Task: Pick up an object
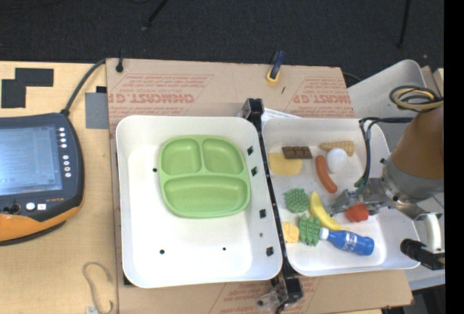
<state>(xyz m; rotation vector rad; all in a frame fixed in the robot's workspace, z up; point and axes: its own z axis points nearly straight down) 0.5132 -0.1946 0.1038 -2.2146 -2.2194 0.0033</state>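
We see a cardboard sheet [217, 91] under two white bins [138, 247], dark carpet [217, 1] upper frame; we cannot tell the gripper's [353, 200] state.

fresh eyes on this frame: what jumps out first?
The green divided plate sits alone in the left bin, the biggest block of colour. The right bin holds a crowd of toy food: a banana, a sausage, a white egg and a blue bottle. The gripper is low at that bin's right side, just above a small red piece.
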